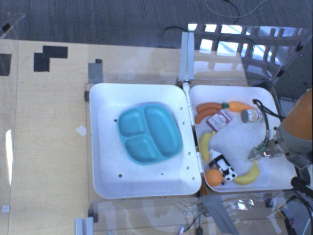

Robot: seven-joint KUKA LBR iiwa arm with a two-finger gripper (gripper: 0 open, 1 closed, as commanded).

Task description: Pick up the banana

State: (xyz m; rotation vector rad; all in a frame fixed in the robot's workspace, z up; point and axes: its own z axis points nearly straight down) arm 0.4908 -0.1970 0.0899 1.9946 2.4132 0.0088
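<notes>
Two yellow bananas lie in the right bin [274, 98]. One banana [205, 145] rests along the bin's left wall. The other banana [248, 175] curves along the front wall. My gripper [259, 153] hangs at the right side of this bin, just beyond the upper tip of the front banana. Nothing shows as held in it. The grey arm with its orange band [298, 124] comes in from the right edge.
Also in the right bin are an orange [213, 177], a black-and-white toy [225, 167], a pink packet [219, 120], two sausages [208, 110], a carrot [239, 106] and a small bottle [251, 115]. The left bin [102, 131] holds a blue divided plate [149, 132].
</notes>
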